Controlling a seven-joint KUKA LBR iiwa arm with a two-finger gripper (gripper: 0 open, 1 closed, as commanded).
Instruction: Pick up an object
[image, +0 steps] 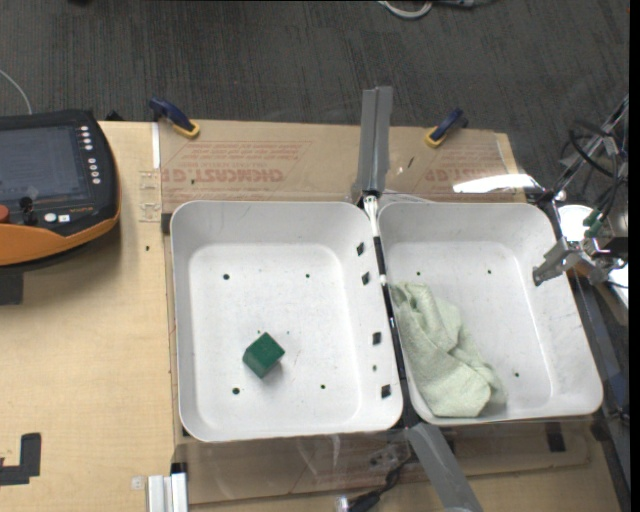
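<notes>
Camera view: two white bins side by side on the tabletop (90, 380).
A green cube (264, 355) lies in the lower middle of the left bin (190, 300); a pale green cloth (440, 360) lies crumpled in the right bin (520, 250). At the right edge, the end effector (556, 266) hangs over the right bin's rim; I cannot tell its state.

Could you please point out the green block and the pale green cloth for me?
green block (264, 354), camera view, on its top face.
pale green cloth (440, 352), camera view, on its crumpled middle.
</notes>
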